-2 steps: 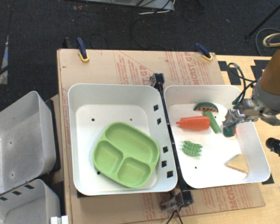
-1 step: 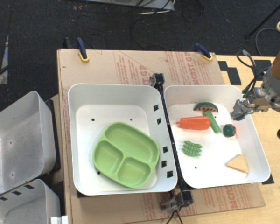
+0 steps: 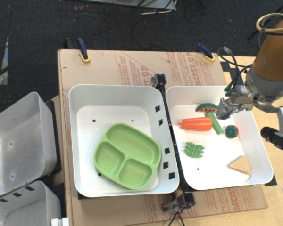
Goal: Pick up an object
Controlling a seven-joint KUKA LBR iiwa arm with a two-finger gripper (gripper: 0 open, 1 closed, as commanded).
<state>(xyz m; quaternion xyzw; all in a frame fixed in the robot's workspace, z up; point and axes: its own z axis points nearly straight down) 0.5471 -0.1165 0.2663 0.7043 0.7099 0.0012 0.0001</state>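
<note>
Carrot (image 3: pixel 195 124), orange, on its side in the upper half of the right bin (image 3: pixel 259 147), right end just beside the gripper (image 3: pixel 224 109); open or shut impossible to tell. Grey arm (image 3: pixel 269 60) reaching in over the bin's far right corner. Left bin (image 3: pixel 80 126) holding a green divided plate (image 3: pixel 127 155). Around the carrot: tan wedge (image 3: pixel 239 165) near the front right corner; green pea pods (image 3: pixel 194 149) just in front of it; watermelon slice (image 3: pixel 205 108) behind it; green stick (image 3: pixel 217 126) touching its right end; dark green ball (image 3: pixel 231 131) further right
</note>
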